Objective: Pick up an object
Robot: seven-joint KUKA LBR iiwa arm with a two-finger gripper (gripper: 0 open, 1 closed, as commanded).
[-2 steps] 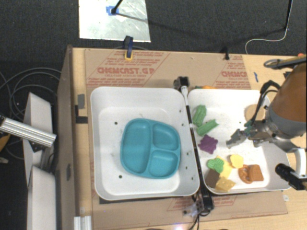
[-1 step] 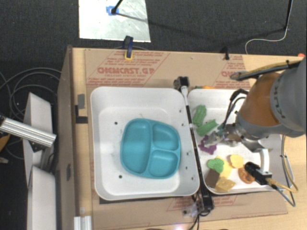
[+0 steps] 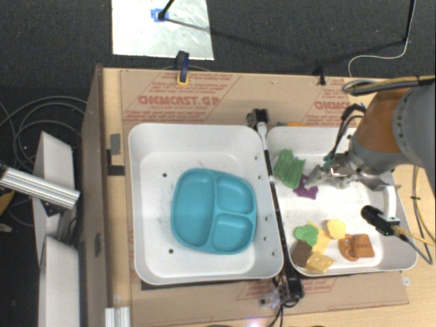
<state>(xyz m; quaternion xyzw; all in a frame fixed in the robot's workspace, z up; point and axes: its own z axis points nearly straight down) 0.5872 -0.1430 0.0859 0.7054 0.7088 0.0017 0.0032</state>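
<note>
End effector sat low over purple piece beside ridged green toy (grip state unreadable, blurred); smooth teal plate lay left.

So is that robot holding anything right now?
Can't tell. The gripper sits low in the right bin beside a purple toy, but no object visibly sits in it.

Even, fairly bright overhead light flattens the scene, with only soft shadows inside the white bins, mild glare on a pale sheet at the top, and slightly soft, grainy detail throughout the frame.
</note>
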